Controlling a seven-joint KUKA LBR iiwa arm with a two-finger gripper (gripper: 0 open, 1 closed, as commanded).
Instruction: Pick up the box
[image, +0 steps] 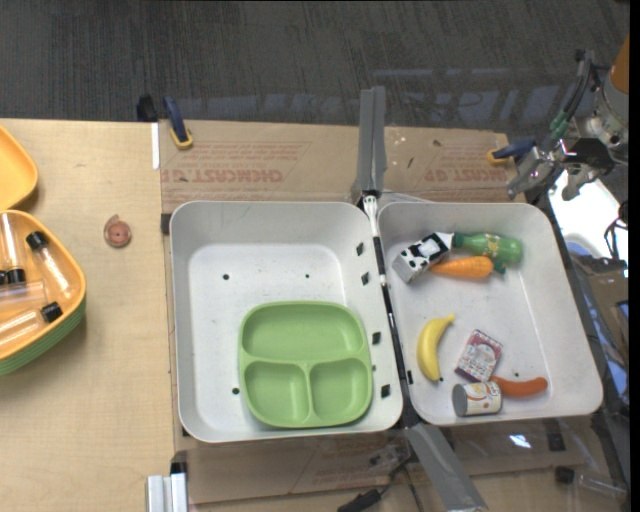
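Box (479, 353): small, pinkish with a white edge, lying flat on the floor of the right bin (535, 310), well below the pincer (545, 170) and a little to its left in the view. Apart from the pincer, nothing gripping it.

Just beneath the box: a white can (477, 398) on its side, touching or nearly so. An orange-red sausage shape (522, 385) beside that. Banana (431, 346) near the box's left.

Closer to the pincer, below-left of it: green bottle (490, 245), carrot (463, 267), black-and-white carton (420, 257), bunched together.

Far left of the pincer: left bin (200, 300) holding a green divided plate (306, 365).

Pincer hanging beyond the right bin's far corner, outside the rim. Open or closed: cannot tell, too small and cluttered.
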